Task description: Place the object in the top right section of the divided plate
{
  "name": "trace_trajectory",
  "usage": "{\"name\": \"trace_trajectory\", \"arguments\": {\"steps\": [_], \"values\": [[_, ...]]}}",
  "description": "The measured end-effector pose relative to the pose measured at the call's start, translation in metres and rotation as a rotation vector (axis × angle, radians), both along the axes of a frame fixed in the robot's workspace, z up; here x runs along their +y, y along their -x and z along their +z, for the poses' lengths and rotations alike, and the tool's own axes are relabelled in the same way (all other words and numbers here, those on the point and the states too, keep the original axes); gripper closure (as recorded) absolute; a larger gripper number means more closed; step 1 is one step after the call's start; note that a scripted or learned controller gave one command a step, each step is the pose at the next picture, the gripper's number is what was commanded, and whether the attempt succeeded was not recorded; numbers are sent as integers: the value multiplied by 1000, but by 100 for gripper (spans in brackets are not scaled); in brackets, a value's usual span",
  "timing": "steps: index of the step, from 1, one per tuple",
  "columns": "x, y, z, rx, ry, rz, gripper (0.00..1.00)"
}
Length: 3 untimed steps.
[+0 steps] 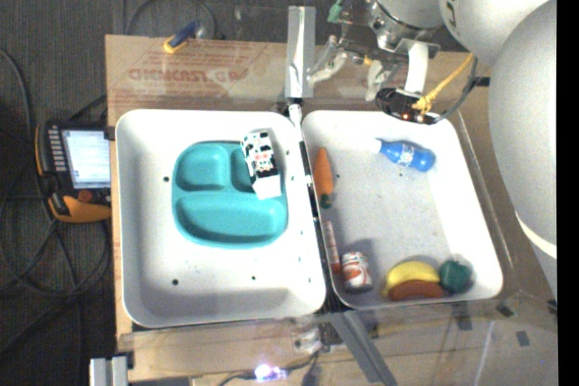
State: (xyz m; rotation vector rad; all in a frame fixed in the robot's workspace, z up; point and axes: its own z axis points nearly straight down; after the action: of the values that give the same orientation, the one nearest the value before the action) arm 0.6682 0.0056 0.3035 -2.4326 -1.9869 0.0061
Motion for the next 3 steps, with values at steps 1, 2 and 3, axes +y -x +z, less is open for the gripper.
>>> {"name": "trace_trajectory", "arguments": {"steps": [1,2,3], "values": [[-82,1,65,-3,2,-74,0],[-103,0,130,-2,3,-309,0],[-114,0,105,-1,4,-302,0]]}}
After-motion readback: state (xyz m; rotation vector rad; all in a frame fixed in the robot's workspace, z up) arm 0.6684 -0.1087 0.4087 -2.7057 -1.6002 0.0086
